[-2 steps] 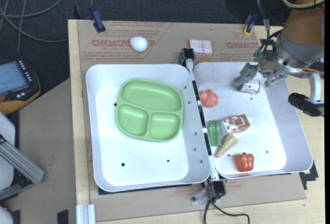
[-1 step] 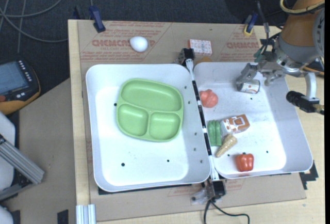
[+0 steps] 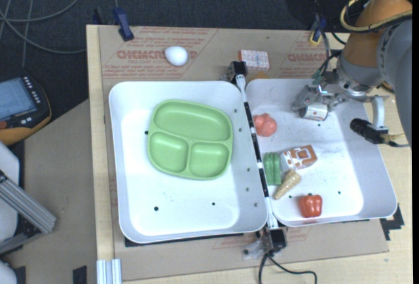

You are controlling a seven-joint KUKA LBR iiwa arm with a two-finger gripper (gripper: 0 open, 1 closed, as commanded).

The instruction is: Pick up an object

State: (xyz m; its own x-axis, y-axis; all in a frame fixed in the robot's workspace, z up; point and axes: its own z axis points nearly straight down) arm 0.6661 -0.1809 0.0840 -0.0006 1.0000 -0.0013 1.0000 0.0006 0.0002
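My gripper [image 3: 313, 106] hangs over the back of the right bin [image 3: 366, 165], reaching in from the right, with nothing visible between its fingers. Left and in front of it a pink round object [image 3: 264, 124] lies by the bin's left wall. Further forward sit a small orange-and-white carton [image 3: 299, 158], a green packet [image 3: 271, 169], a tan cone [image 3: 286, 185] and a red pepper [image 3: 311, 205].
The left bin [image 3: 131, 211] holds a green three-part plate [image 3: 190, 139]. On the bench behind the bins lie a white egg [image 3: 175, 55] and a small pink-and-white box [image 3: 255, 59]. A black clip [image 3: 236, 71] sits where the bins meet.
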